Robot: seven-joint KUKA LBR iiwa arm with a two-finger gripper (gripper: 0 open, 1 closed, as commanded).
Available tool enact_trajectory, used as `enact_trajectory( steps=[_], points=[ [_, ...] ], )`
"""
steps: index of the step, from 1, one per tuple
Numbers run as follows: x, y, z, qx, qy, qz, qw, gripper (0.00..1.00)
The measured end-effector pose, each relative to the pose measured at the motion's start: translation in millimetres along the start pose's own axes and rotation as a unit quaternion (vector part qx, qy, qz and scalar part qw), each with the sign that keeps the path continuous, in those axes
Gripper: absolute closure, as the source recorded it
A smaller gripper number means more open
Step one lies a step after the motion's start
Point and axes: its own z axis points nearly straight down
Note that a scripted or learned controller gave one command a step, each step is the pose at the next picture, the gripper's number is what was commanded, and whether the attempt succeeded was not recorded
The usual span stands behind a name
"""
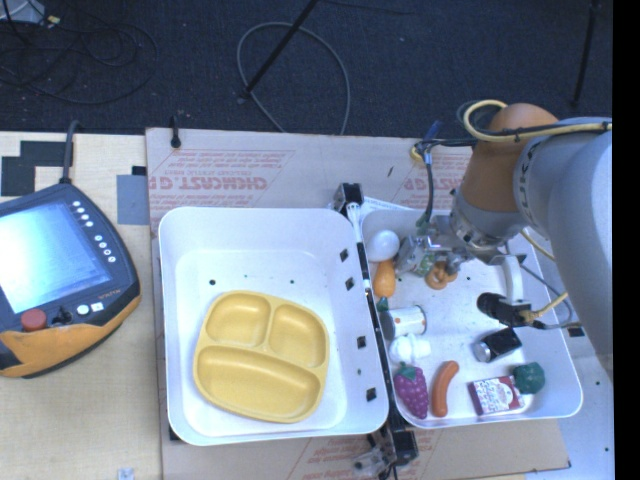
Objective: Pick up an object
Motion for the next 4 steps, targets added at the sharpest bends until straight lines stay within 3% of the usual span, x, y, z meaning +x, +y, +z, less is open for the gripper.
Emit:
enact_trajectory(
  steps=[4],
  points=[
    [0.1,0.0,0.0,0.000,0.000,0.000,1.0000,0.00]
  ],
)
